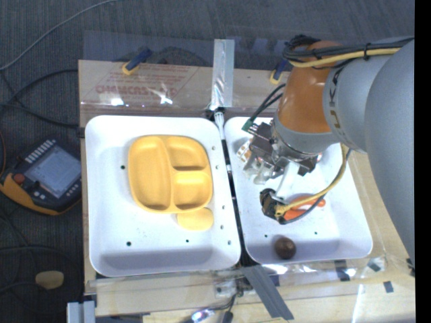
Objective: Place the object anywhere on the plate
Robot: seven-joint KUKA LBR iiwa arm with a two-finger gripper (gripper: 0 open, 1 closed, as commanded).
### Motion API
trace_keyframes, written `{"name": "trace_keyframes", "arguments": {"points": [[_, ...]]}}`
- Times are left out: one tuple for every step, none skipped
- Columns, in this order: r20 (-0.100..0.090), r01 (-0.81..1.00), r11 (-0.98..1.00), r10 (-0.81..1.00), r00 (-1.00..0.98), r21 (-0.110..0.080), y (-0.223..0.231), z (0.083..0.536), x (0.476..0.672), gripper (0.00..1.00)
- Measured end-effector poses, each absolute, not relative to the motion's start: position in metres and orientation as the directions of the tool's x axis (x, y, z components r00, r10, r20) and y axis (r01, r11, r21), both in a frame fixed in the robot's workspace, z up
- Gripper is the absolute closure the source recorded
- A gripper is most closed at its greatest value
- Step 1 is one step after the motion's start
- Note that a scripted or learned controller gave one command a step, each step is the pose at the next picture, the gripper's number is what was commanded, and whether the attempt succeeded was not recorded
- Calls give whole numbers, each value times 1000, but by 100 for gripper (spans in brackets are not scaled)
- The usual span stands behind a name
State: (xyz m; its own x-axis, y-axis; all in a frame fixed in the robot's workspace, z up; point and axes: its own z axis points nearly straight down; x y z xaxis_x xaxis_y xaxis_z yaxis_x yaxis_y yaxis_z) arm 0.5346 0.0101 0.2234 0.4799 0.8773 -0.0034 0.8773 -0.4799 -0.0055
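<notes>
Grey arm [377, 79] hangs over right bin [350, 237].
Gripper [259, 163] beside yellow plate [170, 173]; finger state cannot be told.

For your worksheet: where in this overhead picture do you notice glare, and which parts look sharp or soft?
Camera view: glare streaks the clear sheet behind the bins and the metal strip; the yellow plate is evenly lit and fairly sharp; the small brown object looks soft.

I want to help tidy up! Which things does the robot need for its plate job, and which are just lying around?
Needed:
yellow plate in the left bin
small brown object in the right bin
gripper

Lying around:
handheld controller
yellow clamp
</notes>
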Motion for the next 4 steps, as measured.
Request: {"name": "trace_keyframes", "arguments": {"points": [[-4,858,-514,858,514,0,-59,290,599,100],[-2,912,-410,912,410,-5,19,188,572,100],[-2,912,-410,912,410,-5,19,188,572,0],[-3,913,-409,913,409,-10,20,195,572,100]]}}
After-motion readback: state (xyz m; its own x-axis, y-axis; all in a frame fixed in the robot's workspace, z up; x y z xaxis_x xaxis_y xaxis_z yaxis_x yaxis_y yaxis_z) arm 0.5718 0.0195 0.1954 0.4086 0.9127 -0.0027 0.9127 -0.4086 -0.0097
